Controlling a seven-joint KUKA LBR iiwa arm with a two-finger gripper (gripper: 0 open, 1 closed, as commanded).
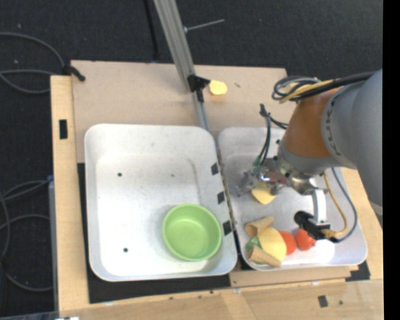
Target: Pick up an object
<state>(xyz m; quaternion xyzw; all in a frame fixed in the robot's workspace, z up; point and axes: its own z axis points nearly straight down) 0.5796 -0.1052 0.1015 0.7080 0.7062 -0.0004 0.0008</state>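
Note:
My gripper point(259, 179) is low in the right bin point(237, 145), near its left-middle. A pale yellow piece point(264, 195) lies right under and against the gripper tip; whether it is gripped cannot be told. Along the bin's front lie two tan cones point(259, 227) point(263, 256), a yellow fruit point(273, 242), an orange-red piece point(289, 243) and a red piece point(306, 240).
A green bowl point(192, 231) sits at the front right of the left bin point(120, 152). A slanted metal post point(177, 39) rises from behind the bins. A small yellow object point(218, 87) rests on the bench behind the right bin.

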